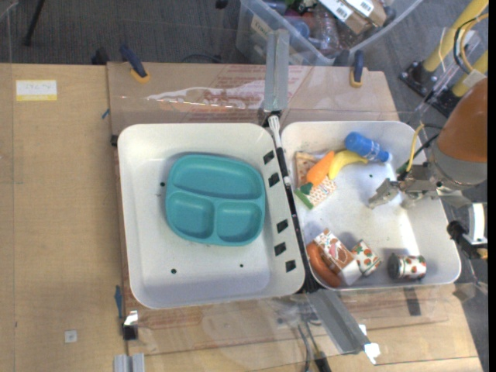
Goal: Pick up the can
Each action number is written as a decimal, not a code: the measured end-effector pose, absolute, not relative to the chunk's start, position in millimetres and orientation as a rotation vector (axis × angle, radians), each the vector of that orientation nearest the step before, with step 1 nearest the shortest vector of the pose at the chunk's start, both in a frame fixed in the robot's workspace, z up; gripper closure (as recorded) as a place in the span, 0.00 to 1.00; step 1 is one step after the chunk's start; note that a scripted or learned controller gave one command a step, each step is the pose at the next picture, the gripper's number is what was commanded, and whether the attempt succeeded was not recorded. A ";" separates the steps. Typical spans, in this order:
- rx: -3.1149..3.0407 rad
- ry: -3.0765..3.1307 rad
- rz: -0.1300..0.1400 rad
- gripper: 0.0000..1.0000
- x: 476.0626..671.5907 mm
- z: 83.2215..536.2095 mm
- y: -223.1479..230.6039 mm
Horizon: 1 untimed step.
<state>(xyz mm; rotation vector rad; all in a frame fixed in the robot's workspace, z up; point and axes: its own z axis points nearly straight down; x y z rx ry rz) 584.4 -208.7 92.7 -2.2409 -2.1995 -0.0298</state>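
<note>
While the can (408,266) is lying on its side in the near right corner of the right bin (425,136), its long axis is running roughly left to right across the camera view, with one round end facing left. The gripper (383,194) is hovering over the middle of that bin, well apart from the can; its fingers are standing slightly parted, gripping nothing. A banana (338,164) is lying just left of it.

Your arm (473,142): grey body, orange band above the wrist, ending in a metallic two-finger gripper (384,194).
</note>
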 end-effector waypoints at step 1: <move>-2.266 -2.192 -0.011 0.00 667.9 91.6 -162.0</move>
